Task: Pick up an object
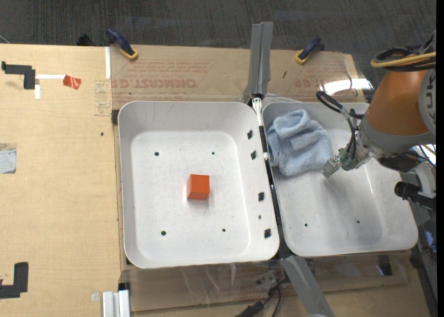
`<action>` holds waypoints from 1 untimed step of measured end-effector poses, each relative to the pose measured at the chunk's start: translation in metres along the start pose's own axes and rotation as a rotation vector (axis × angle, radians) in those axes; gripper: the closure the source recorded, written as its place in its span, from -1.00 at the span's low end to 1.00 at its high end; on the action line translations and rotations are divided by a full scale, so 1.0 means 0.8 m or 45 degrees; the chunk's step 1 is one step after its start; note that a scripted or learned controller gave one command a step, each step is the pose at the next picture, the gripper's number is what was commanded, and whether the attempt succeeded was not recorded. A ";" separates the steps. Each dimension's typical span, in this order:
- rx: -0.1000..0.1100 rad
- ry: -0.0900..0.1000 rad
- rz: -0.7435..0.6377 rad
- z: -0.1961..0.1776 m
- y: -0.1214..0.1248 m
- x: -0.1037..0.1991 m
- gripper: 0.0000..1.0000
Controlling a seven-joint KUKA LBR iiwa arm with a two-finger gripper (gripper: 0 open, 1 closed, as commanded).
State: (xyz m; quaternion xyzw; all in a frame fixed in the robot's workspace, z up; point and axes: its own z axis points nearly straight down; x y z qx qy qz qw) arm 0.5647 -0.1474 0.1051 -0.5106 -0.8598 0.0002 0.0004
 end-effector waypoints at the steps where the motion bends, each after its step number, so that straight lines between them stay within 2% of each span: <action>1: 0.001 -0.001 0.382 -0.101 0.028 -0.001 1.00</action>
